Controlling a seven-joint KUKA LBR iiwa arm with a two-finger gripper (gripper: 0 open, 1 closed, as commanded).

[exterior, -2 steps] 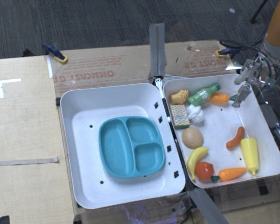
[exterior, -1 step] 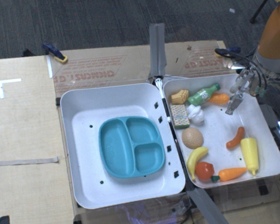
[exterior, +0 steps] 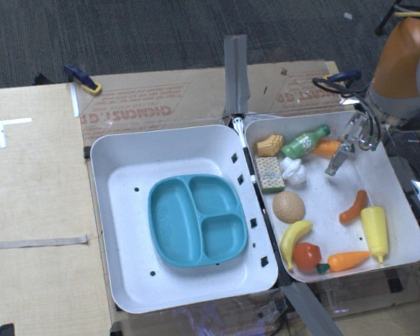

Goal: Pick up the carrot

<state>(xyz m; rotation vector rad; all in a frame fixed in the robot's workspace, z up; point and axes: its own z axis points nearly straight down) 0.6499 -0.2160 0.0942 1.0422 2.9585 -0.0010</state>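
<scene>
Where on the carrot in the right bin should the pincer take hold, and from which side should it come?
Probably at the middle of the carrot, coming straight down with the fingers across its narrow width. It lies flat along the near wall of the right bin, green end touching the tomato and thin tip by the corn, so both ends are crowded.

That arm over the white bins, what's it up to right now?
A robot arm reaches in from the right, its tool low over the back of the right bin, which holds toy food. It is meant to pick up the carrot, which lies at the front of that bin beside a tomato, far from the tool. The left bin holds a blue divided plate.
</scene>
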